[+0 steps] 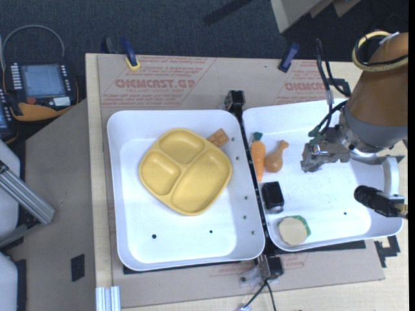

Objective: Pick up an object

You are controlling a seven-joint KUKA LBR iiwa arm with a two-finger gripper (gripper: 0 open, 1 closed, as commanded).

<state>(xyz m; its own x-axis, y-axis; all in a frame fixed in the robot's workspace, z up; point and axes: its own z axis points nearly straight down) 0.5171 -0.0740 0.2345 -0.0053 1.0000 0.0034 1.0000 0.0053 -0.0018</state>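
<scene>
1. Closest toy to grab, most likely: small tan plastic chicken leg, lying in the shallow white bin on the right, just right of the middle of the frame.
2. Touching or almost touching it on its left: orange plastic carrot with a green top. Could pinch both at once, or knock the carrot and make the chicken leg roll away.
3. A little to the right of the chicken leg, low over the bare bin floor: grey metal gripper. Cannot tell if open or closed. Nothing seen held in it. Could close on empty air if dropped straight down from here.
4. Lower in the same bin: small black block, and below that a round flat tan toy with a green edge. Both tucked near the bin's left wall. Could bump the wall when reaching for them.
5. Round, smooth toys everywhere here. Could slip out on the way up if squeezed off-centre.
6. Far off in the left white bin: yellow plastic plate with three sections and a small brown block at its upper right edge. Long reach; probably too wide a plate to grab well.
</scene>
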